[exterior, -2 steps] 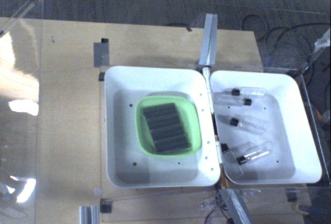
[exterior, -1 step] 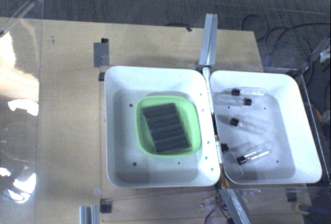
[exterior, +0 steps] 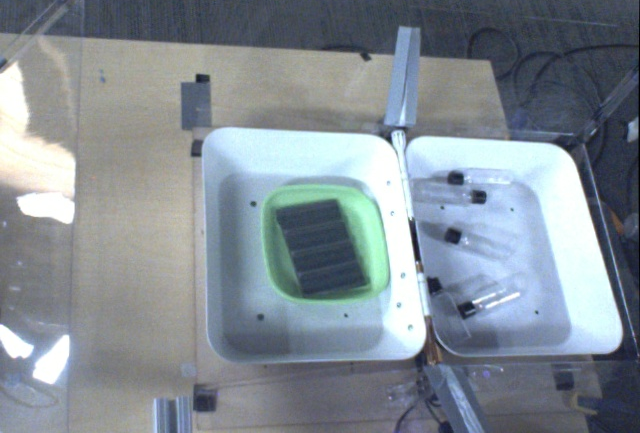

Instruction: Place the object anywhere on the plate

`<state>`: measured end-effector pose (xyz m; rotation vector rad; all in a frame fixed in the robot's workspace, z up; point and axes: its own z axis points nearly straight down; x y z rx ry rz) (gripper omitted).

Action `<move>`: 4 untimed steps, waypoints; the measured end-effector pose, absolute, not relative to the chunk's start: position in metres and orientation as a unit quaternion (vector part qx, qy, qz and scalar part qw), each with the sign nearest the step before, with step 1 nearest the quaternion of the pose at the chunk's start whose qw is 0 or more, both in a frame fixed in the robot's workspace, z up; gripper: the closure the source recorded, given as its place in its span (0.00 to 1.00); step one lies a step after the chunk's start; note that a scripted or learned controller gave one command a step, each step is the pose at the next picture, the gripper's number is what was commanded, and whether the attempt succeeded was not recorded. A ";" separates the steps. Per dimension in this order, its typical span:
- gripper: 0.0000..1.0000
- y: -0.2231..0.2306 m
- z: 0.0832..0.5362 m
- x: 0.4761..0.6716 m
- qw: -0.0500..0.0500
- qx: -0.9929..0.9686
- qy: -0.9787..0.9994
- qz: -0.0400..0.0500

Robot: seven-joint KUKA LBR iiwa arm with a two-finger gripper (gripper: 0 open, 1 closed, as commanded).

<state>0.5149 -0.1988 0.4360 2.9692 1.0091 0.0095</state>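
A green square plate (exterior: 372, 253) lies in the left white bin (exterior: 230, 321). A dark grey ribbed block (exterior: 319, 247) rests on the plate, turned slightly and roughly centred. The right white bin (exterior: 585, 321) holds several clear tubes with black caps, such as one near the back (exterior: 478, 179), one in the middle (exterior: 478, 239) and one at the front (exterior: 488, 300).
A grey metal post (exterior: 403, 79) stands behind the gap between the two bins. Small black brackets (exterior: 197, 103) sit on the wooden bench left of the bins. Cables lie on the floor at the back right (exterior: 540, 71).
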 end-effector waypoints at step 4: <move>0.00 -0.205 0.436 0.526 0.002 0.991 0.133 0.004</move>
